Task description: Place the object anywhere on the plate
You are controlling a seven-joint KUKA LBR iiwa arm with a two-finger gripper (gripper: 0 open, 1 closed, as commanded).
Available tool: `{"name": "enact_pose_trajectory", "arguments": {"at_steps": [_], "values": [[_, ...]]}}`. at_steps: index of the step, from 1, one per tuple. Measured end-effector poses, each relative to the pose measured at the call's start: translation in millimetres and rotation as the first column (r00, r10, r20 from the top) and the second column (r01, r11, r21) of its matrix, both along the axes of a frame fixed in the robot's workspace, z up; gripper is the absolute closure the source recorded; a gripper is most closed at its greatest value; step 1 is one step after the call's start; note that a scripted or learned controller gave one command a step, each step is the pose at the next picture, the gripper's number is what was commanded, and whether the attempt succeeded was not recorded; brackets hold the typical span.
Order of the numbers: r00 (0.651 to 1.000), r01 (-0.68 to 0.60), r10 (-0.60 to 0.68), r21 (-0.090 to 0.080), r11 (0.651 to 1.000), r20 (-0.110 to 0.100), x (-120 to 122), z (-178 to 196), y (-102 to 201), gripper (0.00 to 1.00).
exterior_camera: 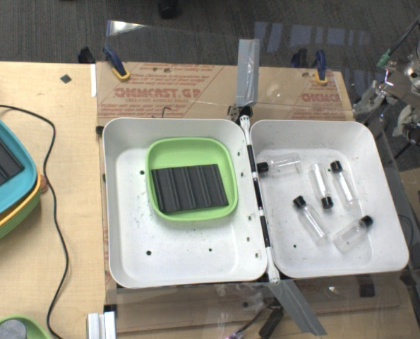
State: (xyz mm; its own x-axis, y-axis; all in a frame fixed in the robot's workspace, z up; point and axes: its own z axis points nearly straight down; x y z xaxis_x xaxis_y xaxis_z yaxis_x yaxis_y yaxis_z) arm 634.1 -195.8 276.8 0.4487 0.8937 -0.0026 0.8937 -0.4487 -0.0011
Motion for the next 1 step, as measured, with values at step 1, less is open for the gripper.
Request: {"name": "enact_pose_trajectory", "arguments": {"at_steps": [1], "values": [[0.932,0.364,-0.364,-0.001,0.932,-0.001,24.7,44.1,7.8,0.0]]}}
